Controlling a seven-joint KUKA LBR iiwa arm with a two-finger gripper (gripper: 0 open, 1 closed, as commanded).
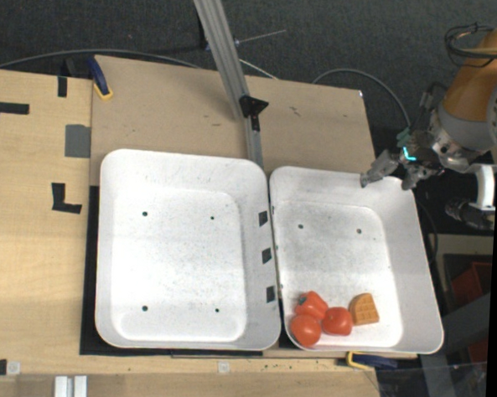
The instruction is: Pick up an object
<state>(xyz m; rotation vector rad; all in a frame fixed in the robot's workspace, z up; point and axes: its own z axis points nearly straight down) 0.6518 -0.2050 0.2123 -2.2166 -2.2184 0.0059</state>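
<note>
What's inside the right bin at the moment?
Three red, tomato-like pieces clustered at the right bin's near edge, an orange-brown block touching them. Whatever lies beneath the cluster is hidden.

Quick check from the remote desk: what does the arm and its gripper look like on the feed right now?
The arm shows an orange, rounded segment above a grey wrist. Below it sits a dark gripper with slim grey-black fingers and a small cyan light near its base. A white part hangs beside the wrist at the right edge.

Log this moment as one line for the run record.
gripper: open, over right bin's far right corner | holding: nothing | red pieces and tan piece: right bin's near edge | pick: not started
</note>
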